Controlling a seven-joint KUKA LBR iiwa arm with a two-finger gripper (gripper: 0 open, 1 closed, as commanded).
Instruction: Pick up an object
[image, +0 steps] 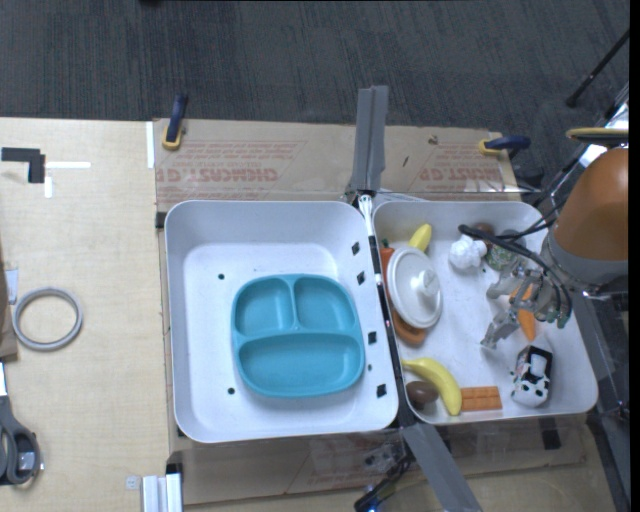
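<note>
Hovering over the right bin (575, 395), jaws (497, 330) parted, gripping nothing | toy cow (533, 377) just beside them, lower right | banana (437, 381) near, lower left | white lid (416, 287) left

Bright even light, soft shadows

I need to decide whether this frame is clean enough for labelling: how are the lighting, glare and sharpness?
Camera view: lighting is even and soft, with faint shadows inside the left white bin; mild sheen but no harsh glare on the teal divided plate; the small items near the two-finger gripper look slightly soft and cluttered; the orange-banded arm is cropped at the frame edge.
</note>
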